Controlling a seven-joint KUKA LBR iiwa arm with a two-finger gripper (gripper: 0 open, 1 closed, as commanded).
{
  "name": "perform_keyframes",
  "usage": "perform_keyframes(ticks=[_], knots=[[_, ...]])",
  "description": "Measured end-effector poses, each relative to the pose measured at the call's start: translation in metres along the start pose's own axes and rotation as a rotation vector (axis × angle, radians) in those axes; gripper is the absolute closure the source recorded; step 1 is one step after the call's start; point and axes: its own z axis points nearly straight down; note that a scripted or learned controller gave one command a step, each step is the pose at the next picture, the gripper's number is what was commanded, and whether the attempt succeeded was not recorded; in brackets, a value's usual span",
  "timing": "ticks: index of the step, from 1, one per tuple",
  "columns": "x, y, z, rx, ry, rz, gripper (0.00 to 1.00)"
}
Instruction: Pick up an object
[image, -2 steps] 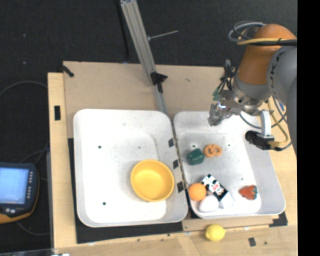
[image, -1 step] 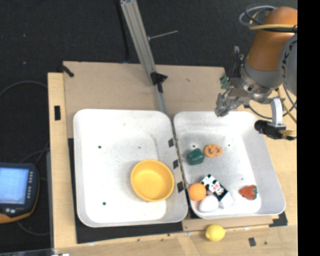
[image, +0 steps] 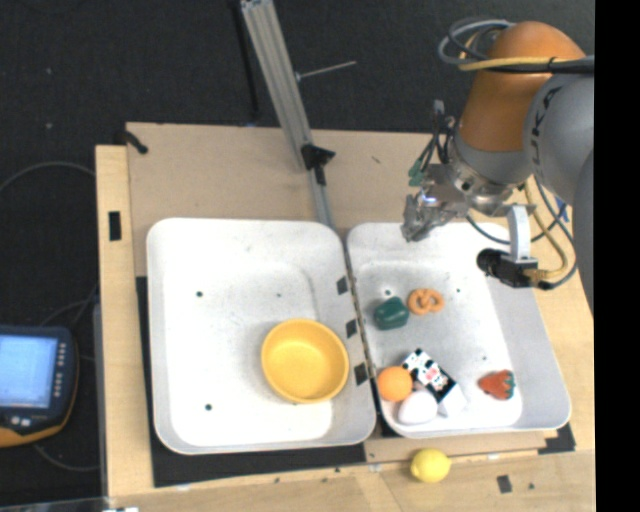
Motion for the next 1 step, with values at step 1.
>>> perform_keyframes(ticks=[1], knots=[[0.0558, -0.0082, -0.0094, -0.001, 0.003, -0.003, 1.0]])
